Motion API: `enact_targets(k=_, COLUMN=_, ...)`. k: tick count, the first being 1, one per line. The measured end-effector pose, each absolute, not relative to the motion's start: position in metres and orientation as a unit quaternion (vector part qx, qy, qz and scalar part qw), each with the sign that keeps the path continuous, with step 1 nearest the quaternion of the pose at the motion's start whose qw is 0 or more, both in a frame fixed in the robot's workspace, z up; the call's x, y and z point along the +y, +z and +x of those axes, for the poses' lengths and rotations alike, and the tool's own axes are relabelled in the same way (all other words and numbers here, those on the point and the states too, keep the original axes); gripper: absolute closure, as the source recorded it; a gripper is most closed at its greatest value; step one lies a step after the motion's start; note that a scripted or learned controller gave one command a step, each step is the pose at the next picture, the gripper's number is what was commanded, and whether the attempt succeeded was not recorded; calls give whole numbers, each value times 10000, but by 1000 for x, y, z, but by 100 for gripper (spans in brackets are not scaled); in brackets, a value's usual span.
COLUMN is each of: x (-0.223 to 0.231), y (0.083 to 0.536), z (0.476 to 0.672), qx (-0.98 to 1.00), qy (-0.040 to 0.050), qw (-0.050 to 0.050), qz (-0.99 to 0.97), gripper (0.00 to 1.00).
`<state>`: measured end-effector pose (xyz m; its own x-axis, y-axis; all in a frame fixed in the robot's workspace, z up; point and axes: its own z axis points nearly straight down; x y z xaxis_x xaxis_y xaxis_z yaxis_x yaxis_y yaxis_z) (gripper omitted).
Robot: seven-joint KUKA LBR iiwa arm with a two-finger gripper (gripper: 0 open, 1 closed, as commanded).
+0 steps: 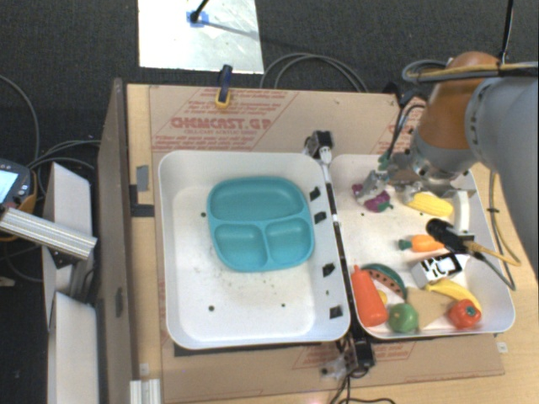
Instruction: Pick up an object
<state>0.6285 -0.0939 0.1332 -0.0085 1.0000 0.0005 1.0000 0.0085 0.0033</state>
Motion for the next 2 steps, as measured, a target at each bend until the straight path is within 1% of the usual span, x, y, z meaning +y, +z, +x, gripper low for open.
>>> enact_targets(k=1, x=-90, y=82, z=666, qx=7095, qy=9, qw=4, qz=7047, gripper=0)
enact_targets(k=2, x=-91, y=96, z=666, qx=7100, qy=13, qw=24, qz=7042, gripper=100)
